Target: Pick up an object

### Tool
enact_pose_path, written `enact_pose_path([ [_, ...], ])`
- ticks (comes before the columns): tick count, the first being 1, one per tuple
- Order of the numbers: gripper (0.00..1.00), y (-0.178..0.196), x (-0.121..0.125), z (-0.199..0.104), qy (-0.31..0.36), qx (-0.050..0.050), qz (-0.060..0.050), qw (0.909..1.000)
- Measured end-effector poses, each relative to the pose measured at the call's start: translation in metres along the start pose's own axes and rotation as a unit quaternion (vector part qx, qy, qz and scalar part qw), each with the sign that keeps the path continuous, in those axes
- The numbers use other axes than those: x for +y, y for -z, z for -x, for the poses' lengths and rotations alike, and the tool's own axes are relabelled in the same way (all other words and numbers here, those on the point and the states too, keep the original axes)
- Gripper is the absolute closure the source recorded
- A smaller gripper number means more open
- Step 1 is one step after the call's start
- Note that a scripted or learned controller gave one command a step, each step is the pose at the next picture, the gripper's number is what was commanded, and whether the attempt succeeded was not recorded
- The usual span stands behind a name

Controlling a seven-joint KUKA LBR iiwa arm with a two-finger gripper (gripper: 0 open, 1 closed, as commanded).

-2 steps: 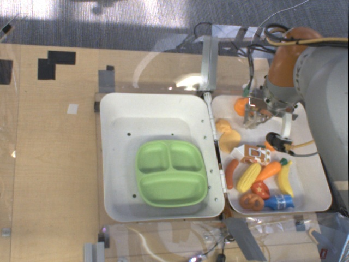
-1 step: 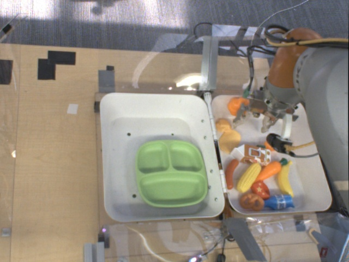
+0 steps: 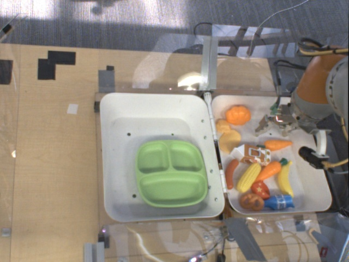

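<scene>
My gripper [image 3: 276, 126] hangs over the back of the right bin [image 3: 325, 198], with its fingers spread open and nothing between them. Just below it lies an orange carrot [image 3: 278, 144]. To its left sits a round orange fruit [image 3: 238, 114]. Further forward lie a small printed box [image 3: 257, 154], a corn cob [image 3: 248, 177], a second carrot [image 3: 268, 171], a banana [image 3: 285, 179], a red sausage [image 3: 232, 172], a red tomato [image 3: 260, 189], a brown-red apple [image 3: 251, 201] and a blue can [image 3: 279, 202]. Two pale yellow pieces [image 3: 228, 135] rest by the bin's left wall.
The left bin [image 3: 117, 119] holds a green divided plate [image 3: 170, 173] at its front. A metal post [image 3: 208, 64] rises behind the wall between the bins. The arm's orange band [image 3: 316, 81] and cables stand at the right edge.
</scene>
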State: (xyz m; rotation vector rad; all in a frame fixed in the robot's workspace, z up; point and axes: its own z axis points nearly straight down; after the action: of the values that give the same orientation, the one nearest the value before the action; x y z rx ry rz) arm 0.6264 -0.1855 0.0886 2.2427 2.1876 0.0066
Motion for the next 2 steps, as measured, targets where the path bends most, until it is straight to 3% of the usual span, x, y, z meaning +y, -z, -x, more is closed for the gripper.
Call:
enact_pose_path([
  [1, 0.00, 0.001, -0.033, 0.010, 0.113, 0.000, 0.002, 0.9936],
  [2, 1.00, 0.014, -0.030, 0.008, 0.113, 0.002, 0.004, 0.9936],
])
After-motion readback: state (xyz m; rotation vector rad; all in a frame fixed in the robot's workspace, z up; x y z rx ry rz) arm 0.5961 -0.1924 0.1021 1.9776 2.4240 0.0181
